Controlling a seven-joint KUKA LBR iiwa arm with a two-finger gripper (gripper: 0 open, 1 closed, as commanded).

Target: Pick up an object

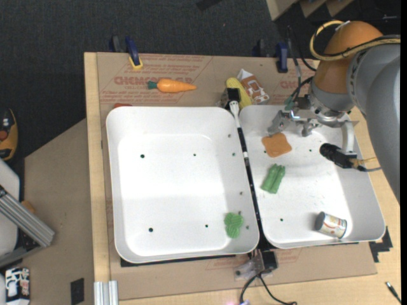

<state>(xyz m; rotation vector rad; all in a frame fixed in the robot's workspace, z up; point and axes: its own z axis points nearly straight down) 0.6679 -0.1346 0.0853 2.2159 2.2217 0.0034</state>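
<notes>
We see the pincer at the far end of the right bin, its metal fingers splayed and blurred together, so we cannot tell whether they stand wide or narrow. Just beside and below them lies an orange-brown slab; whether a fingertip touches it is hard to make out. Nearer the bin's middle rests a green ridged piece, and a small can sits on its side at the near right corner. The left bin holds a green leafy lump against its near right wall. On the bench behind the bins lie a carrot and a partly hidden yellow item.
</notes>
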